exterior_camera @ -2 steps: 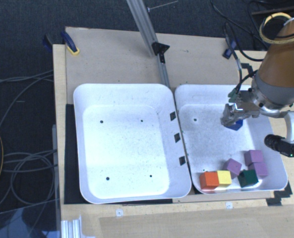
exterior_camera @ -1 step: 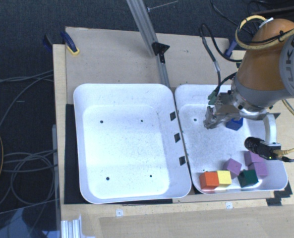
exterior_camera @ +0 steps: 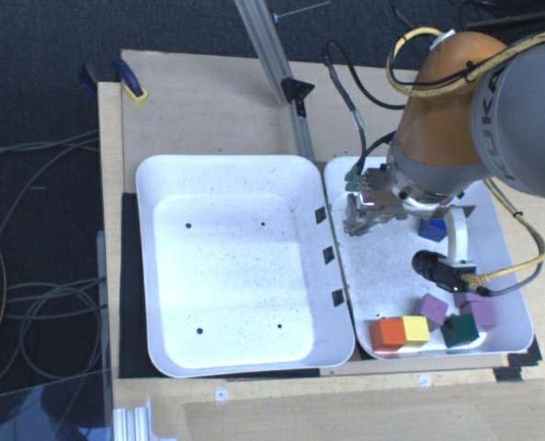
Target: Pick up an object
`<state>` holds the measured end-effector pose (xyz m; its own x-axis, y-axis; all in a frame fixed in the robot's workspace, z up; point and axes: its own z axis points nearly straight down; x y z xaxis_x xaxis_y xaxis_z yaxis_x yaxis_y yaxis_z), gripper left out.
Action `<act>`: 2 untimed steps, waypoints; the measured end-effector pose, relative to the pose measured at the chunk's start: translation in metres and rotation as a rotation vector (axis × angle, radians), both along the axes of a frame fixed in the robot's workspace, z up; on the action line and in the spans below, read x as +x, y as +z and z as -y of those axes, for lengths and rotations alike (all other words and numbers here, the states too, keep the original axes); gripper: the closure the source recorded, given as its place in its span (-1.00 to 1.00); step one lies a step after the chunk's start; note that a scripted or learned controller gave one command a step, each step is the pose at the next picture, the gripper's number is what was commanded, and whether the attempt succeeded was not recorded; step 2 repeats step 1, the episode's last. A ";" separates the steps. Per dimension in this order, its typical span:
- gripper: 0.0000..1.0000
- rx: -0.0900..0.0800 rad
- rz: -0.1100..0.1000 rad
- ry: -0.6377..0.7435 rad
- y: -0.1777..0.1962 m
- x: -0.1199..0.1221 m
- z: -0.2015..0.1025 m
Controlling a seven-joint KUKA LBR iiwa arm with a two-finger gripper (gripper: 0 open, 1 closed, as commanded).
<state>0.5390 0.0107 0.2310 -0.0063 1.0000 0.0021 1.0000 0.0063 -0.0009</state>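
Observation:
My gripper [exterior_camera: 358,219] hangs over the upper left part of the right white bin [exterior_camera: 373,283], close to the wall it shares with the left bin. A blue block [exterior_camera: 432,230] lies just right of it, partly hidden under the wrist. Along the bin's front edge sit an orange block [exterior_camera: 389,333], a yellow block [exterior_camera: 415,329], a purple block [exterior_camera: 435,307], a dark green block [exterior_camera: 459,330] and a second purple block [exterior_camera: 482,313]. I see nothing held at the gripper's tip.
The left white bin [exterior_camera: 226,265] stands beside the right one, with black clips [exterior_camera: 328,254] along the shared wall. A slanted metal pole [exterior_camera: 272,53] rises behind the bins. A blue clamp [exterior_camera: 130,79] sits at the bench's far left corner.

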 end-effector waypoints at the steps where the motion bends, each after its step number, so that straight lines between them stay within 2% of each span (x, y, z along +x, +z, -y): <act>1: 1.00 0.001 0.004 0.001 0.013 0.008 -0.057; 2: 1.00 0.001 0.004 0.001 0.013 0.008 -0.057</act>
